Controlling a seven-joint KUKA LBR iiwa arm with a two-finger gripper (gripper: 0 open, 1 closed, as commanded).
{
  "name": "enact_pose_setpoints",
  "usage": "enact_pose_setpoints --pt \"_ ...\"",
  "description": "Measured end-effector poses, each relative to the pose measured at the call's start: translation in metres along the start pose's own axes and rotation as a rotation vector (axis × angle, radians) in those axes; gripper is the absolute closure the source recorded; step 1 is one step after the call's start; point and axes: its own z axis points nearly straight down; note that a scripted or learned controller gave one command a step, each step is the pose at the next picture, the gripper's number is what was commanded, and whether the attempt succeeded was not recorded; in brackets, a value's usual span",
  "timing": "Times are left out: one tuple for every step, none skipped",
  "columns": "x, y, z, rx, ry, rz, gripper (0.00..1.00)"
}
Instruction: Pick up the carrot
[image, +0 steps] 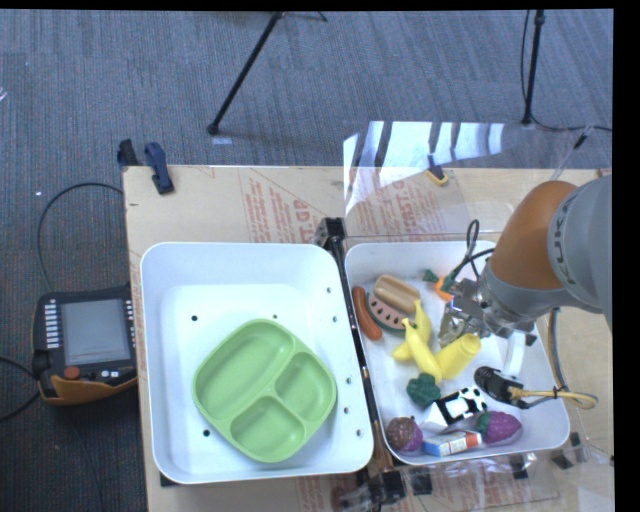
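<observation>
While the arm is reaching in from the right, its pincer is hanging low over the right bin, just above the yellow items; whether it is wide or narrow, I cannot tell, since the wrist is hiding it. The carrot is lying at the left side of that bin, a slim orange piece running along the wall, just beside the hot dog and apart from the pincer. A banana is lying near the bin's middle, with another yellow piece touching it right below the pincer. Green broccoli is sitting just under the banana. Along the near wall a dark red round item, a small tube, a black-and-white block and a purple eggplant are crowding together. A small green bit is lying near the far wall. In the left bin a green divided plate is resting, tilted in view. On the floor left of the desk a pendant is lying, and a blue clamp is gripping the desk's far left corner
</observation>
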Motion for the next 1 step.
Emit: enact_pose_setpoints --pt "0.053 0.0254 -0.1092 -0.01 0.003 0.204 1.0"
